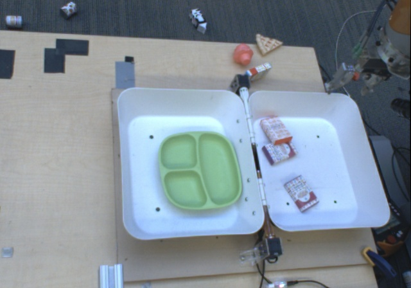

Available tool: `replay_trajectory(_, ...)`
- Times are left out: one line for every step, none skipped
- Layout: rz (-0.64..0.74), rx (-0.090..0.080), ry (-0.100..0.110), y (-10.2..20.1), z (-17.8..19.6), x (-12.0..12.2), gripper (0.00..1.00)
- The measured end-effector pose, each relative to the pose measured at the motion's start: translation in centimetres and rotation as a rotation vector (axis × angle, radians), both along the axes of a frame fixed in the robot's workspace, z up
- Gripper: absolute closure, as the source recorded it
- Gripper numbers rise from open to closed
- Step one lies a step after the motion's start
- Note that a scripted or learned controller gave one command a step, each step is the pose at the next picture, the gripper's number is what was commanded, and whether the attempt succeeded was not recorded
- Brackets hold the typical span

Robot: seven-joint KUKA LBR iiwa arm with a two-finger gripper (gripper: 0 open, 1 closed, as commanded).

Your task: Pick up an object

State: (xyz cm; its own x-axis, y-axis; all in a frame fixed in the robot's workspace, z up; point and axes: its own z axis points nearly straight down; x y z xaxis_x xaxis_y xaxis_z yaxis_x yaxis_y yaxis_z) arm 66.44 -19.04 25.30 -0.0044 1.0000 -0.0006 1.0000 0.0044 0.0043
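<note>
Three small boxes lie in the right bin [347, 152]: an orange-and-white carton [276, 130], a dark red-and-white packet [279, 152] touching it just below, and a red-and-white box [301, 193] lying apart nearer the front. My gripper [352, 75] hangs at the far right, above the right bin's back right corner and well away from the boxes. Nothing shows in its grasp. The arm's orange band [401, 18] sits at the frame's edge.
A green three-part plate [200, 171] lies in the left bin [138, 171]. Behind the bins on the bench rest a red ball [243, 54], a pizza-slice toy [268, 43] and a small red-tipped tube [260, 70]. Small bits lie on the dark floor beyond.
</note>
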Motion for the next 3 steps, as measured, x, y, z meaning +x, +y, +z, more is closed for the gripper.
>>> replay_trajectory(-0.002, 0.001, 0.004, -0.7, -14.4, -7.5, 0.00)
replay_trajectory(-0.003, -0.001, -0.003, 2.2, -16.6, -14.1, 0.00)
replay_trajectory(-0.001, -0.002, -0.008, 8.1, -16.6, -17.4, 0.00)
